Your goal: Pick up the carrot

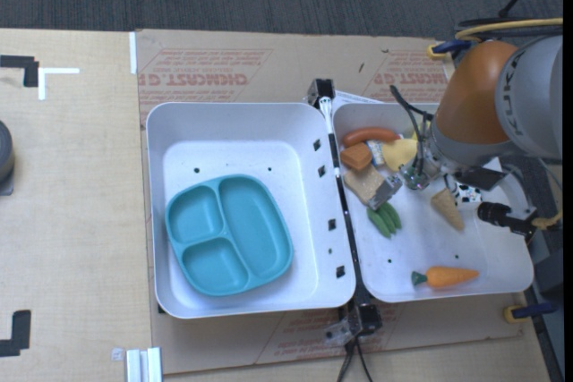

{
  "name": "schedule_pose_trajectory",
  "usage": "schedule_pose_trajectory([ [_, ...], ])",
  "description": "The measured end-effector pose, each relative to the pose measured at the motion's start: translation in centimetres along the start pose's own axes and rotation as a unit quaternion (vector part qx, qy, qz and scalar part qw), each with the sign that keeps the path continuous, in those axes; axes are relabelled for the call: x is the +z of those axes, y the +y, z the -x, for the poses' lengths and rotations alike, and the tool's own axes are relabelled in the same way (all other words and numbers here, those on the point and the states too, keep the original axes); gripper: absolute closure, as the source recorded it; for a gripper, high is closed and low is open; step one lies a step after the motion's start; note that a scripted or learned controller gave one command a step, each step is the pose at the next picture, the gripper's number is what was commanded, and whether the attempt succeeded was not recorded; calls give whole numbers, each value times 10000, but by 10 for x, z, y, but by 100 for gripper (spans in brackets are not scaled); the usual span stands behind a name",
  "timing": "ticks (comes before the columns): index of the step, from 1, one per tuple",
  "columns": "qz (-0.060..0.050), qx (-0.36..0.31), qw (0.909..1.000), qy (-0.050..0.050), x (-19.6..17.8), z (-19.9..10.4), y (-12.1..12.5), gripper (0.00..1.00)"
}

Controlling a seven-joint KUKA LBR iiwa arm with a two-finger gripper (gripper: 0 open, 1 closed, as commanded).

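End effector (pixel 391 191): low in the right bin (pixel 501 268), among the toy foods at its upper left; whether open or closed cannot be told, and nothing is seen in its grip. Carrot (pixel 450 277): lies flat near the bin's front wall, well apart from the end effector, green top pointing left. Handling, judged: toy item, light, rigid, smooth tapered body that may slip or roll. Recommended hold: across the thick orange middle.

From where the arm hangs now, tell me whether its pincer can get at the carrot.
Probably yes. The carrot lies alone near the front edge of the right bin, with bare floor around it. The pincer sits farther back among the piled food, so it would have to come forward; nothing stands between them.
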State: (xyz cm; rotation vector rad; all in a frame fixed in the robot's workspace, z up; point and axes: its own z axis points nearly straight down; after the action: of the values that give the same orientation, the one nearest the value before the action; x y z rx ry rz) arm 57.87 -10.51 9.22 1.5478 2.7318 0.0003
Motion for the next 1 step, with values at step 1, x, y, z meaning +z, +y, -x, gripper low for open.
schedule_pose_trajectory([
  [1,-13,514,9987,8,1,1,-66,0],
])
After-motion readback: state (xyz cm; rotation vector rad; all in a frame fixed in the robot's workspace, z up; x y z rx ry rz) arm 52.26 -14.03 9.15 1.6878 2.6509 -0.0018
